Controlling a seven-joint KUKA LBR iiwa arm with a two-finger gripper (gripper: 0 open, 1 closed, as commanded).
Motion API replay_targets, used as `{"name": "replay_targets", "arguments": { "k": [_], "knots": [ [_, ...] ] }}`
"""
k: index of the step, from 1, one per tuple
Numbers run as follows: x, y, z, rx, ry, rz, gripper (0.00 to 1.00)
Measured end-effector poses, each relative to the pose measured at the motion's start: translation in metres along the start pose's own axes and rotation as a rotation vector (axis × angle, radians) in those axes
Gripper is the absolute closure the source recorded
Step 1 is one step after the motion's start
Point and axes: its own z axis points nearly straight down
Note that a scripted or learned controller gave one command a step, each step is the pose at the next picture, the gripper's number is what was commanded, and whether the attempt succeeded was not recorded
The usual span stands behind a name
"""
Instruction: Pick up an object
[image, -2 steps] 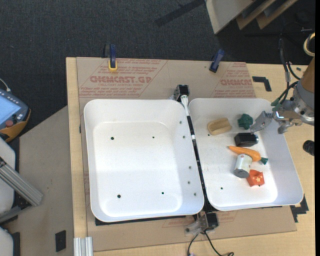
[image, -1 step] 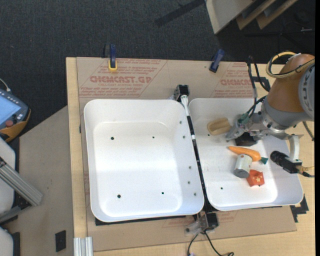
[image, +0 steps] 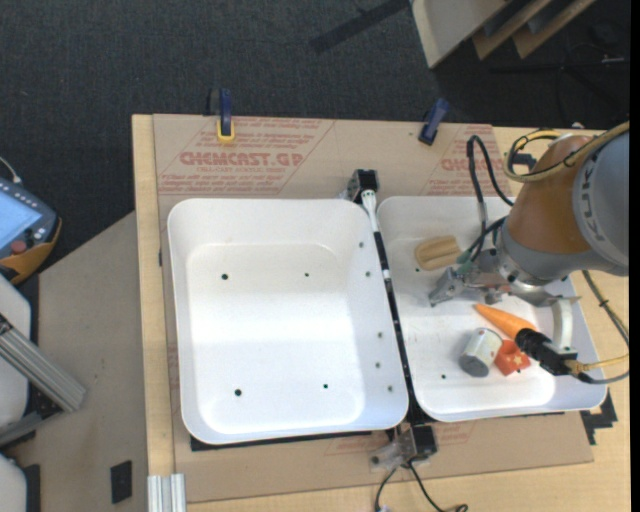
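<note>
Objects for picking all lie in the right-hand shallow white plastic bin (image: 440, 395), toward the right edge of the bench (image: 300, 140). Nearest the bench's front edge we see a small grey metal cylinder (image: 478, 353) lying on its side, just beside a small red block (image: 512, 358). We judge the cylinder stiff, light and smooth, likely to roll, so we would close across its round body at mid-length. Behind these lies an orange carrot-shaped piece (image: 507, 321) with a black end; it looks rigid and tapered, best taken at its thicker middle. Farther back the claw (image: 450, 287) sits low over the bin floor, its grey fingers seemingly spread with nothing between them. Just beyond, a tan wooden block (image: 437, 252) rests near the bin's back wall; we judge it light, hard and grippy, best held across its short sides. The left white bin (image: 200, 230) lies alongside.
</note>
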Motion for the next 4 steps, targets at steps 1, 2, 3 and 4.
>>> {"name": "replay_targets", "arguments": {
  "k": [1,2,3,4],
  "knots": [
    [0.011,0.038,-0.007,0.009,0.005,-0.004,0.00],
    [-0.008,0.066,-0.204,-0.007,0.000,-0.003,0.00],
    [-0.062,0.110,-0.337,-0.007,-0.003,0.000,0.00],
    [-0.058,0.109,-0.338,0.006,0.001,-0.003,1.00]
  ]
}}
